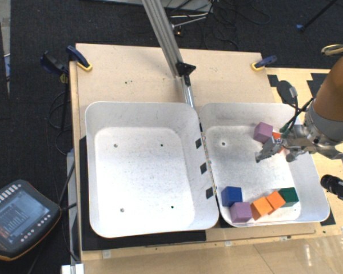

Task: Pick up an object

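Reaching in from the right edge of the right bin [314, 170], the gripper [272, 150] hangs with jaws spread and nothing between them. A purple cube [263, 132] lies just beyond its fingertips, toward the bin's far wall. Four more blocks [260, 203] line the near wall.

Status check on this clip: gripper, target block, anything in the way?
Gripper low in right bin, beside purple block; grasp unconfirmed. Blue, purple, orange, green blocks clustered at near edge, apart from the gripper.
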You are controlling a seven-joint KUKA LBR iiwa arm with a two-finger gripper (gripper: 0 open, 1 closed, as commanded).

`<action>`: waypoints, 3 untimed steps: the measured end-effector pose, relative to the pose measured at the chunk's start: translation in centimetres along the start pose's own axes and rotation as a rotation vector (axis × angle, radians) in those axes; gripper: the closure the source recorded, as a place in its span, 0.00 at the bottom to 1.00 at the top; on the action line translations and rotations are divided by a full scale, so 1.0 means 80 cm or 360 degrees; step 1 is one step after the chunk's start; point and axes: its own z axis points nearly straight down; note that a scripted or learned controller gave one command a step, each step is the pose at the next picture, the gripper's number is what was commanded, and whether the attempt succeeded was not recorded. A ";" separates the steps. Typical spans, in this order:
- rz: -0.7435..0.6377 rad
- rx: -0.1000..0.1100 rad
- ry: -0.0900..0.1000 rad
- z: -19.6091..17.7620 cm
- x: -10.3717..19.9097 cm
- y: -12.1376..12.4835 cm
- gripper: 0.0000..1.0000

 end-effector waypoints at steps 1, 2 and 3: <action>0.0000 0.0004 0.0001 0.079 -0.005 -0.001 0.00; 0.0000 0.0004 0.0003 0.157 0.002 -0.008 0.00; -0.0001 -0.0009 -0.0001 0.140 0.002 -0.005 1.00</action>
